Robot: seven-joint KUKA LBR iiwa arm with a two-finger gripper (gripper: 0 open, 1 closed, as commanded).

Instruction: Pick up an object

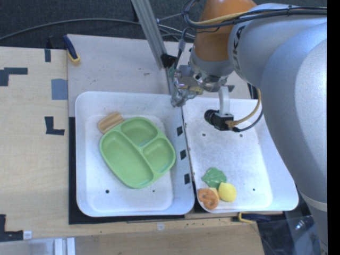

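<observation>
Lemon [227,192] well apart from fingers [178,101].

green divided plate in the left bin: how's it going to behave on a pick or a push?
The green divided plate looks like moulded plastic: probably stiff and light. It lies flat and wide in the left bin, so a push would likely slide it, not tip it. Its low rim gives the tool little to pinch; it may slip.

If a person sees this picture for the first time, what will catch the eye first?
Probably the large grey arm with its orange band, filling the right side; its end effector hangs over the far end of the divide between the bins. Next, the green divided plate in the left bin, and the small green, yellow and orange items in the right bin's near-left corner.
</observation>
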